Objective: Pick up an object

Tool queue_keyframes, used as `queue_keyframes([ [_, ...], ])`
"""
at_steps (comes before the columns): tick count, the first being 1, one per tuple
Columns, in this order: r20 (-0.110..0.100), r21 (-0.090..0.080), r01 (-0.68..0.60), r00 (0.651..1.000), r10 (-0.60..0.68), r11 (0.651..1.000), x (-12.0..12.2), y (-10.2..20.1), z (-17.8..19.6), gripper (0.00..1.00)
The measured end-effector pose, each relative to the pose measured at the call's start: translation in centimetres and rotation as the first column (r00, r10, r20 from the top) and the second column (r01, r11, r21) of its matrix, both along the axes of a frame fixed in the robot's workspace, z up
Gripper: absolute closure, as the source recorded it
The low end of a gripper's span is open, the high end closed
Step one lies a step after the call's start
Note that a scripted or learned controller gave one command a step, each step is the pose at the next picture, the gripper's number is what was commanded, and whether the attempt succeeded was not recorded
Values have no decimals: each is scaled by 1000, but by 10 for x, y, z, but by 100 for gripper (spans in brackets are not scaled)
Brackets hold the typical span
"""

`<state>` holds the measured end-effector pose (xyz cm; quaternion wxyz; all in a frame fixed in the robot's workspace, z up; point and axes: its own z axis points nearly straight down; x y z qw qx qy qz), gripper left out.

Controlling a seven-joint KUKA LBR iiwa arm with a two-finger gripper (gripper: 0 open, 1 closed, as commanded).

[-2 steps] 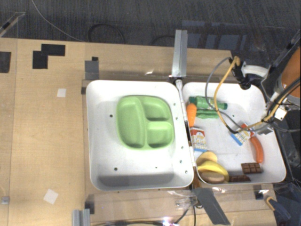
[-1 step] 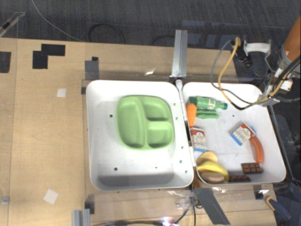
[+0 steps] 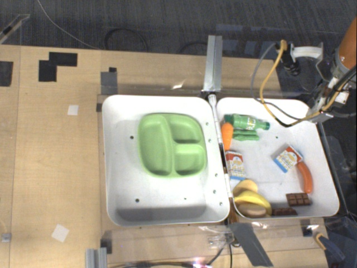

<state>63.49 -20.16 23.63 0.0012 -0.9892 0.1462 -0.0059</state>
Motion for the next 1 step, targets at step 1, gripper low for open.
queue_keyframes([
  [1, 5, 0, -7, 1000, 7, 1000, 2, 3, 12, 100],
])
